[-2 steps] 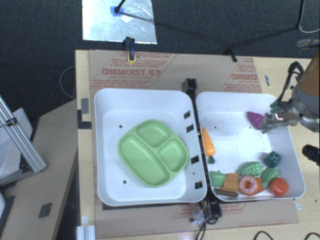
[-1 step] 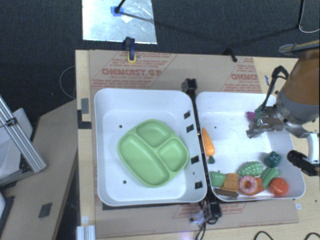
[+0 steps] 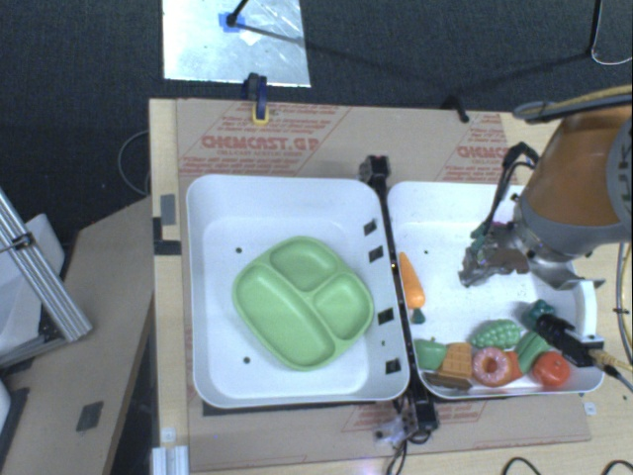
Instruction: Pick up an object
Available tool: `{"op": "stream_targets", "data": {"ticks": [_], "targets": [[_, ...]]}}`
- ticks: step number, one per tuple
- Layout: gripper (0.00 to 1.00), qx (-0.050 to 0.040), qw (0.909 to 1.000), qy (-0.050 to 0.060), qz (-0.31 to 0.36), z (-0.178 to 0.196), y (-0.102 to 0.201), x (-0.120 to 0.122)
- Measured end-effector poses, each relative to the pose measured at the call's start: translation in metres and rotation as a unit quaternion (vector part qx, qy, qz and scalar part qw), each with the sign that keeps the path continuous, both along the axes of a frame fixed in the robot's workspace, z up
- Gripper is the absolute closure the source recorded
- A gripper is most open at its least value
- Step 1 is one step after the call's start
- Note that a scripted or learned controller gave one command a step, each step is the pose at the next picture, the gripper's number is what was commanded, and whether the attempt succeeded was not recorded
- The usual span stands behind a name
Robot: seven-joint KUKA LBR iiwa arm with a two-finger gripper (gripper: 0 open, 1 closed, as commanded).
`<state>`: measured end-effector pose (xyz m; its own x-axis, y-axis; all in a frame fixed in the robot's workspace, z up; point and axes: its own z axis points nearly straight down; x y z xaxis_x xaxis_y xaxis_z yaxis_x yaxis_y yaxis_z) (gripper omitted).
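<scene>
green plastic plate with three parts (image 3: 303, 303), left bin, far left of jaws | orange toy carrot (image 3: 411, 282) just left of jaws | gripper (image 3: 487, 262) over right bin, jaws: cannot tell | pink toy donut (image 3: 492, 366) below jaws

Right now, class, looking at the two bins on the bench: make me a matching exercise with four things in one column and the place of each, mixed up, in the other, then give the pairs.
Things:
1. green divided plate
2. toy carrot
3. pink donut
4. gripper

Places:
A. above the right bin's bare middle
B. along the right bin's left wall
C. in the left bin
D. in the cluster at the right bin's near edge

Pairs: 1-C, 2-B, 3-D, 4-A
</scene>
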<state>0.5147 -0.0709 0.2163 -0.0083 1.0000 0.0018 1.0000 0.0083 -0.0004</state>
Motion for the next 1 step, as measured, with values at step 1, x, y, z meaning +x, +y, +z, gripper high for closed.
{"op": "stream_targets", "data": {"ticks": [1], "targets": [[1.0, -0.0004, 1.0, -0.001, 0.0, 0.0011, 0.0211, -0.0033]]}}
